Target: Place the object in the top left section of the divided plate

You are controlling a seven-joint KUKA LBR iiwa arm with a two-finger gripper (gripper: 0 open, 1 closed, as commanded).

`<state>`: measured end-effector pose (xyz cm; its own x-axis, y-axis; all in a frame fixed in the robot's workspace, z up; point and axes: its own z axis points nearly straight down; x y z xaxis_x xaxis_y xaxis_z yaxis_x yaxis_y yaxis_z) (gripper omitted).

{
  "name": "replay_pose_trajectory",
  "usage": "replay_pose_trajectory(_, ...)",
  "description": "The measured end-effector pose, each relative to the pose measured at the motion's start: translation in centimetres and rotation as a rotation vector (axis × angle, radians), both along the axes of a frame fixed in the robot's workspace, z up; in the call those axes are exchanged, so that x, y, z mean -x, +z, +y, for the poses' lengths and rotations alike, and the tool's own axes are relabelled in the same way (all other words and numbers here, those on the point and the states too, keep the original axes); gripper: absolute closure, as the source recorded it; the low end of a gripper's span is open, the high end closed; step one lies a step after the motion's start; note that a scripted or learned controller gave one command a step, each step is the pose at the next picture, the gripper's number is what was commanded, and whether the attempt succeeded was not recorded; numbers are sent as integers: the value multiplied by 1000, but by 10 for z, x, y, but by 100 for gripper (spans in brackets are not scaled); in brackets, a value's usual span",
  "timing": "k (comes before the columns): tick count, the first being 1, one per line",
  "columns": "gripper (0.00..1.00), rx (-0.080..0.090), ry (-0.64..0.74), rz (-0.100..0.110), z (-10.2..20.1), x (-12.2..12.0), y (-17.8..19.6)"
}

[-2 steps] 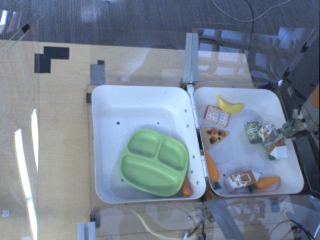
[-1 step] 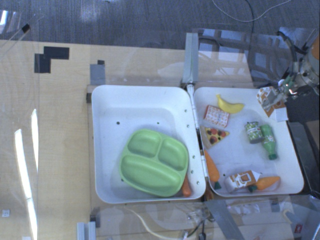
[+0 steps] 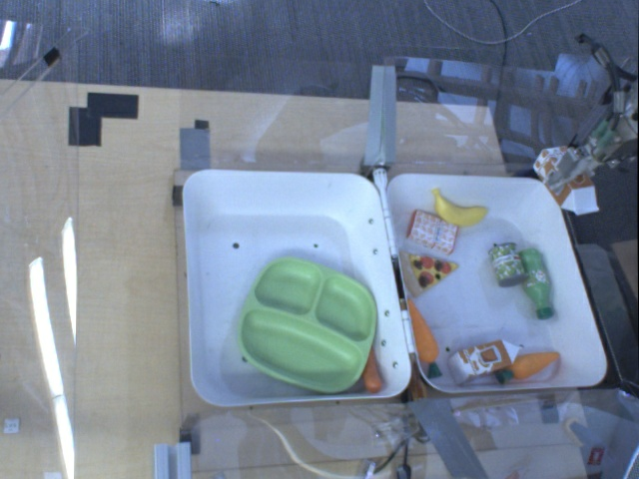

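Nearest the lens, along the front wall of the right bin, a small carton lies on its side, touching an orange carrot.

At the far right, the gripper hangs outside that bin's back corner, above nothing in either bin. It is too small and blurred to tell how the jaws stand or whether they hold anything.

Going outward from it, the right bin holds a yellow banana, a red-and-white packet, a pizza slice, a can touching a green bottle, and a second carrot along the left wall.

On the tabletop beside it, the left bin holds the green divided plate, turned at a slant, with a third carrot against its front right rim.
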<state>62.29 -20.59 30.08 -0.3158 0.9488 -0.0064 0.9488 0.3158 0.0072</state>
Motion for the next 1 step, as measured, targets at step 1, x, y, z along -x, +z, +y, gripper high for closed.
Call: replay_pose_trajectory(1,100,0,-42,-3,1,3,137)
